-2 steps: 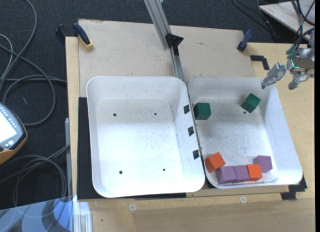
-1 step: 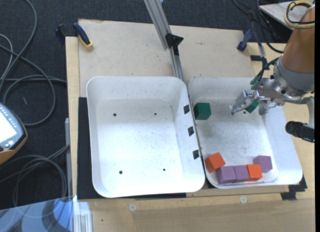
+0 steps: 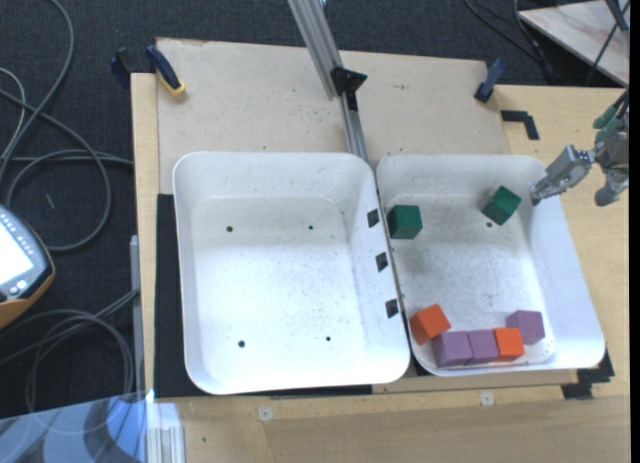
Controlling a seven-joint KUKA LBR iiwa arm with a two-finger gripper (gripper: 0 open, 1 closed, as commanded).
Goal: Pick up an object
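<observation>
Two white bins are sitting side by side on the bench (image 3: 250, 101), and the right bin (image 3: 575, 291) is holding every block. One green cube (image 3: 404, 221) is lying toward its 10 o'clock corner, a second green cube (image 3: 501, 205) toward 1 o'clock. An orange cube (image 3: 430, 323), purple blocks (image 3: 465, 347), a second orange cube (image 3: 509, 343) and another purple cube (image 3: 526, 326) are clustering around 6 o'clock. The gripper (image 3: 585, 179) is hovering over the rim at 2 o'clock, fingers apart and clasping nothing.
</observation>
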